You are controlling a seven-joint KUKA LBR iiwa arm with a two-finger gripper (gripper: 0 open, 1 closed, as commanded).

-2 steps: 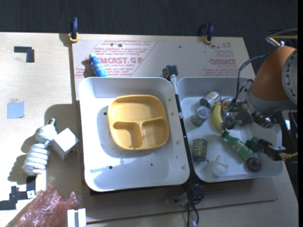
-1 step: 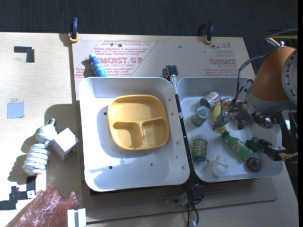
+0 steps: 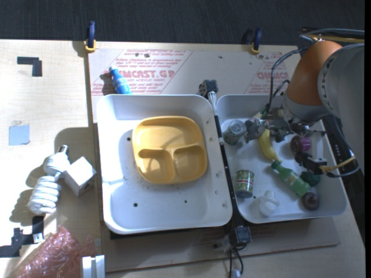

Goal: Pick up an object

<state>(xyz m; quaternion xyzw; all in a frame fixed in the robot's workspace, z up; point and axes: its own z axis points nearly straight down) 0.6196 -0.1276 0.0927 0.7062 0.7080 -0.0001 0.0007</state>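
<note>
The right bin (image 3: 336,204) holds several small objects. A yellow banana (image 3: 267,146) lies near its middle, with a green bottle (image 3: 291,179) to the right of it. A small green-labelled can (image 3: 244,182) stands near the bin's left wall, and a white figure (image 3: 267,203) lies near the front wall. At the far left a grey round tin (image 3: 234,131) sits beside a dark grey toy (image 3: 254,130). A maroon object (image 3: 301,143) and a brown ball (image 3: 311,200) lie on the right side. My gripper (image 3: 278,125) hangs low over the bin's far part, just above the banana's upper end, under the orange wrist band.
The left bin (image 3: 116,178) holds a yellow divided plate (image 3: 170,149). On the bench to the left lie a spiral light bulb (image 3: 47,185), a white cube (image 3: 80,174) and pink wrap (image 3: 58,253). A blue item (image 3: 119,81) sits behind the left bin. Cables trail from the arm over the right bin.
</note>
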